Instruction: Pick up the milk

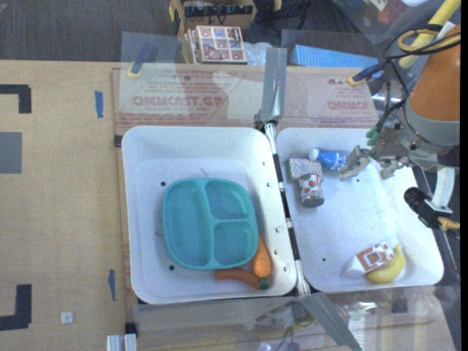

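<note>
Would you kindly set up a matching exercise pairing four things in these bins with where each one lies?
Things:
1. teal tray
2. carrot
3. banana
4. blue bottle

Places:
A. near right corner of the right bin
B. far end of the right bin, beside the gripper
C. middle of the left bin
D. near edge of the left bin, against the tray's corner

Pairs: 1-C, 2-D, 3-A, 4-B

Open jaws of the gripper point(369, 161) over the right bin point(344, 229), near the milk point(309, 183).
</note>
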### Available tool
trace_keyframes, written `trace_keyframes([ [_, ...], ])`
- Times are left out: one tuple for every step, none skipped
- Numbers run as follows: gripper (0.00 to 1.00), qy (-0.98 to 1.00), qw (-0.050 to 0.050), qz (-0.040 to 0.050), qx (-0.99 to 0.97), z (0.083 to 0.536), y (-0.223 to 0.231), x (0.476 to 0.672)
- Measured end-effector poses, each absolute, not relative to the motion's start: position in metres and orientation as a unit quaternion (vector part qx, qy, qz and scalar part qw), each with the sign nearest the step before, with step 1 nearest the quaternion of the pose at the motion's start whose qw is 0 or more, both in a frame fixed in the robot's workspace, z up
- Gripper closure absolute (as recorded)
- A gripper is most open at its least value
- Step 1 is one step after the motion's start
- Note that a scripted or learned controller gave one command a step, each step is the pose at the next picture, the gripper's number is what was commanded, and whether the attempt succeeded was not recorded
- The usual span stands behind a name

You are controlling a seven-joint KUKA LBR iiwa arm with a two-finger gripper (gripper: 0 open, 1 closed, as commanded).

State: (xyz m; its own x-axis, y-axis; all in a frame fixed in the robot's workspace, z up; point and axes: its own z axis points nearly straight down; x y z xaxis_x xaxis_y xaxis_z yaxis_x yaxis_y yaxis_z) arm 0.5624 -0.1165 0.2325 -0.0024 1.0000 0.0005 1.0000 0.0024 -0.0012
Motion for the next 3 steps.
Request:
trace_keyframes([
  [0.00,-0.733,0.000,0.0000,-0.680,0.126,-0.148,0.501],
  [0.00,-0.797,-0.001,-0.0016,-0.604,0.088,-0.176,0.481],
  [0.00,-0.759,-0.001,-0.0003,-0.651,0.128,-0.163,0.480],
])
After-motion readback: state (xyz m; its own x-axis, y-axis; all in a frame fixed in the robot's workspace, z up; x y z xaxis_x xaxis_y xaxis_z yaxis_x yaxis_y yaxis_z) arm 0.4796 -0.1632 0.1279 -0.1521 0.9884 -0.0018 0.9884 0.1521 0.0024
